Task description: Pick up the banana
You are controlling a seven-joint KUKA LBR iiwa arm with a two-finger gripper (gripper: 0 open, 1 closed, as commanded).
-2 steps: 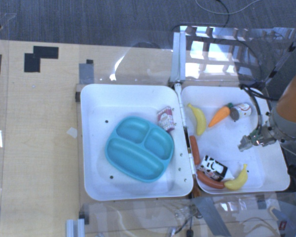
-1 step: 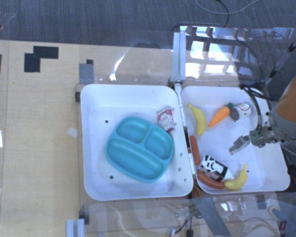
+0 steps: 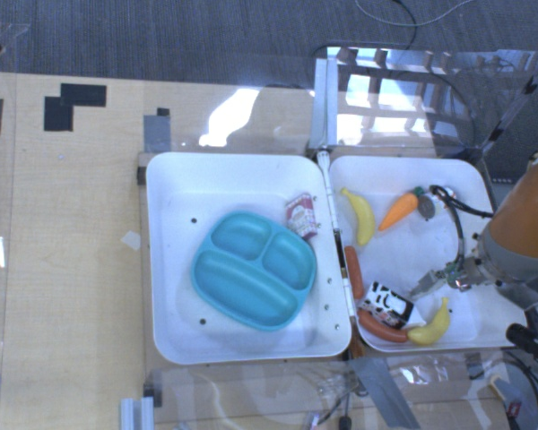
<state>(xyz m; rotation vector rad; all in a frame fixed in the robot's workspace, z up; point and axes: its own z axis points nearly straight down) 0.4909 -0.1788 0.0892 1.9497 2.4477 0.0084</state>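
Observation:
Two yellow bananas lie in the right bin (image 3: pixel 471 179). One banana (image 3: pixel 361 216) rests near the bin's left wall at the back, beside an orange carrot (image 3: pixel 397 211). The other banana (image 3: pixel 433 324) curves along the front edge. My gripper (image 3: pixel 430 283) reaches in from the right and hangs low over the bin floor, just behind the front banana and to the right of a black-and-white box (image 3: pixel 390 302). Nothing shows in its grasp.
A red sausage (image 3: pixel 352 271) lies along the right bin's left wall and another sausage (image 3: pixel 382 329) lies at the front. The left bin (image 3: pixel 166 267) holds a blue divided plate (image 3: pixel 253 269) and a small red packet (image 3: pixel 301 215). A black cable (image 3: pixel 452 215) loops over the right bin.

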